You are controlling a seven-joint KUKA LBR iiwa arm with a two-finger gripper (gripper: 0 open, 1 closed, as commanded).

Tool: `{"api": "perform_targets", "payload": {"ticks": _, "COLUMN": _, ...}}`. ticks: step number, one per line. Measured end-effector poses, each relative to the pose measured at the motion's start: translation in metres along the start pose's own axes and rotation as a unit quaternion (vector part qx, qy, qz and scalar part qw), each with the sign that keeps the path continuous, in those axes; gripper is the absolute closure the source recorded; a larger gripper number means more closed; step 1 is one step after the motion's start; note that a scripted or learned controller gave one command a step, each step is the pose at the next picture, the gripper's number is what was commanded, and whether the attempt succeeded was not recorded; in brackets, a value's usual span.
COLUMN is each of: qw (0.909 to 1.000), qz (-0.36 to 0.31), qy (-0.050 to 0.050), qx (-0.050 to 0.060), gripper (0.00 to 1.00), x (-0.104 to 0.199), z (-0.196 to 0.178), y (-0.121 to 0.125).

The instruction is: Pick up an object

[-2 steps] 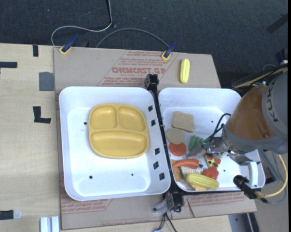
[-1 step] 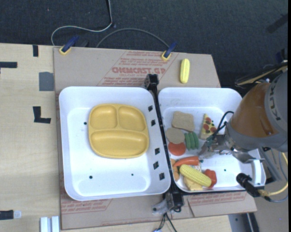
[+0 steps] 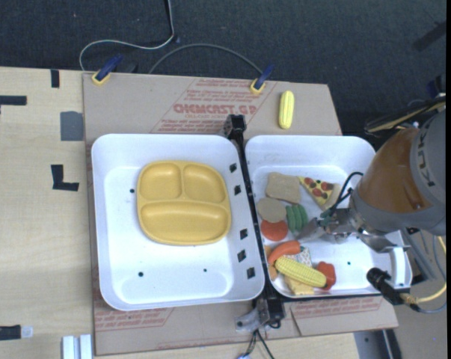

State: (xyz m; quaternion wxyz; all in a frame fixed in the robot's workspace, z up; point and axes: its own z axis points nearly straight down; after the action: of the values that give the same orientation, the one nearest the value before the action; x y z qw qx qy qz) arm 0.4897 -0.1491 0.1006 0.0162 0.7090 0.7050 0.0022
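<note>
At centre right of the frame, the tool (image 3: pixel 313 229) hangs low beside the green toy (image 3: pixel 296 217); its grip state cannot be told. The toys crowd together there, so I judge it could snag a neighbour or slip off.

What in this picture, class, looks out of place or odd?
One corn cob lies on the cardboard behind the right bin, outside both bins. The other toy food sits heaped in the right bin; the left bin holds a yellow plate.

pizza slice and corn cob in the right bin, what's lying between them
In the camera view, a green pepper and a carrot lie between the pizza slice and the corn cob, with the tool alongside.
</note>
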Motion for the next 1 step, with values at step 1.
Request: {"api": "perform_targets", "payload": {"ticks": 1, "qw": 0.9999, "qz": -0.007, "qy": 0.010, "qx": 0.009, "gripper": 0.00, "x": 0.0561, "z": -0.0414, "y": 0.0759}}
